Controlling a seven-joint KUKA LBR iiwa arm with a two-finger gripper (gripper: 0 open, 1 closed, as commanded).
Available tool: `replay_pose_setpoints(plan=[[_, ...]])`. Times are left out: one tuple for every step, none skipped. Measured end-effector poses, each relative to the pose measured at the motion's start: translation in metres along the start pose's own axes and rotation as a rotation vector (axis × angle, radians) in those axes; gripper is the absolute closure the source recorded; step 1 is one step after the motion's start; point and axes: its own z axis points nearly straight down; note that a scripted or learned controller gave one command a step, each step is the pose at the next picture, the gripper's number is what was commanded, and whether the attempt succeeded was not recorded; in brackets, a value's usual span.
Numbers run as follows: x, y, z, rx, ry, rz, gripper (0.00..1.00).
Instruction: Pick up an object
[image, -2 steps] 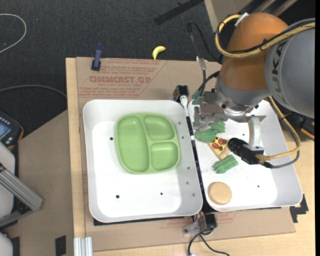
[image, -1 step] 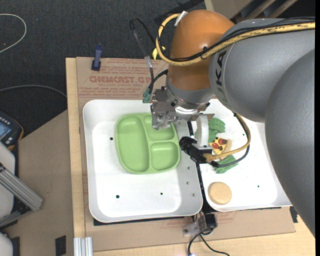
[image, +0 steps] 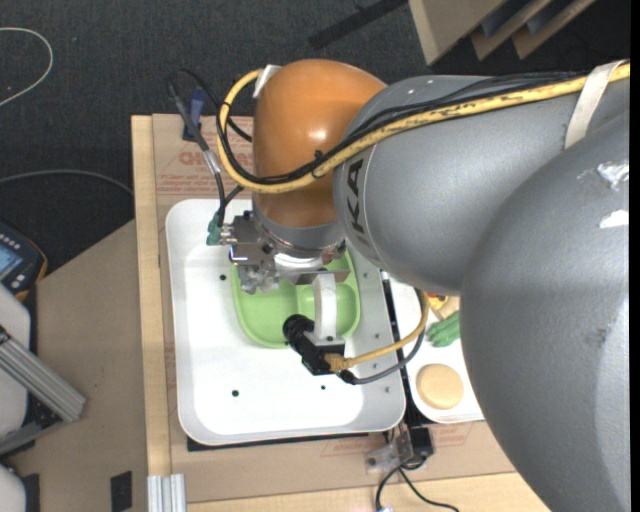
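Plainly set low over the left bin (image: 200, 330), with the gripper (image: 272, 272) tucked beneath the orange wrist band (image: 300, 130) and largely hidden by it. Cannot tell whether open or closed, nor whether gripping anything. Right under the gripper, toward the right side of that bin's floor: a light green bowl-shaped object (image: 258, 318), touching or almost touching the tool, though impossible to say which. Far edge of it covered by the wrist. Around it, bare white floor with a few small dark dots (image: 235, 393). In the right bin (image: 432, 412), mostly covered by the grey arm (image: 500, 200): a round tan disc (image: 440, 385) near the front, a green piece (image: 446, 328) just behind it, and a scrap of orange-yellow (image: 436, 299) farther back, too hidden to identify. Under both bins, a brown board (image: 155, 200) with red print near its far edge. Beyond the board, dark floor (image: 80, 120).
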Motion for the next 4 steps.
replay_pose_setpoints(plan=[[-0.007, 0.017, -0.205, -0.026, 0.005, 0.009, 1.00], [-0.051, -0.016, -0.201, -0.003, -0.004, 0.014, 1.00], [-0.124, -0.051, -0.260, -0.014, -0.002, 0.017, 1.00], [-0.070, -0.050, -0.143, 0.005, -0.006, 0.007, 1.00]])
